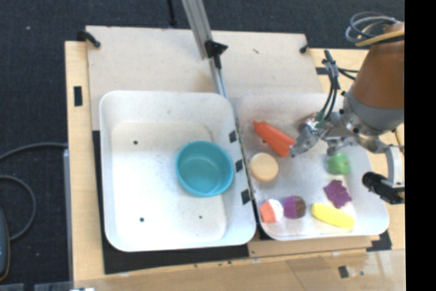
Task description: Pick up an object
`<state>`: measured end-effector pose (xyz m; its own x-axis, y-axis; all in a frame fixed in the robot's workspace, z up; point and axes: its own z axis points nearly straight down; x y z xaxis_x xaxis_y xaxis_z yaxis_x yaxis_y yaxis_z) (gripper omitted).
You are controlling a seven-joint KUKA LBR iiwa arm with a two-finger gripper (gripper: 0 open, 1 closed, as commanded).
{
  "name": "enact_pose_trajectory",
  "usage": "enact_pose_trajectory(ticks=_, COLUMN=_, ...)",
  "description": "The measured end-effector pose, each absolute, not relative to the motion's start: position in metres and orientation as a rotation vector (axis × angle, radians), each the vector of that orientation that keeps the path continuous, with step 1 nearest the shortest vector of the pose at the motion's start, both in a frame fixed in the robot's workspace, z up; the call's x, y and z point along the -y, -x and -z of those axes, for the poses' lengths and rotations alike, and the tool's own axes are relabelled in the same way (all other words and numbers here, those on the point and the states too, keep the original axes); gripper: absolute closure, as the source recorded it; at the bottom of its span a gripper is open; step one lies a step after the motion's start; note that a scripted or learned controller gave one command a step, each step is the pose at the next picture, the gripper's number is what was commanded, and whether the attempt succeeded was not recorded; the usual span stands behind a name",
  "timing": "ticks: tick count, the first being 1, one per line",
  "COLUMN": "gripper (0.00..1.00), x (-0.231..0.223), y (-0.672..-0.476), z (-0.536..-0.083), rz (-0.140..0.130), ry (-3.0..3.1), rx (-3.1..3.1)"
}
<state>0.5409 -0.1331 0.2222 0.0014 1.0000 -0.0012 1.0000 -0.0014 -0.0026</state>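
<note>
My gripper (pixel 302 142) hangs low over the middle of the right bin (pixel 286 105), just right of an orange carrot-like piece (pixel 272 135) and close to its lower end. A tan round piece (pixel 264 167) lies just below the carrot. To the right of the gripper sits a small green piece (pixel 338 163). Along the bin's front lie a purple piece (pixel 336 192), a yellow banana shape (pixel 333 215), a dark purple ball (pixel 294 206) and a red and white piece (pixel 271 210).
The left bin (pixel 129 119) holds a blue bowl (pixel 204 168) near its right side. A slanted metal pole (pixel 194 3) rises from the back between the bins. The arm's orange band (pixel 381 78) fills the right edge.
</note>
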Motion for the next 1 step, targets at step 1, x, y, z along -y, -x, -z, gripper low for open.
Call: enact_pose_trajectory(ticks=1, gripper=0.00, x=0.1409, y=-0.5382, z=-0.1782, rz=-0.003, ry=2.222, rx=2.220)
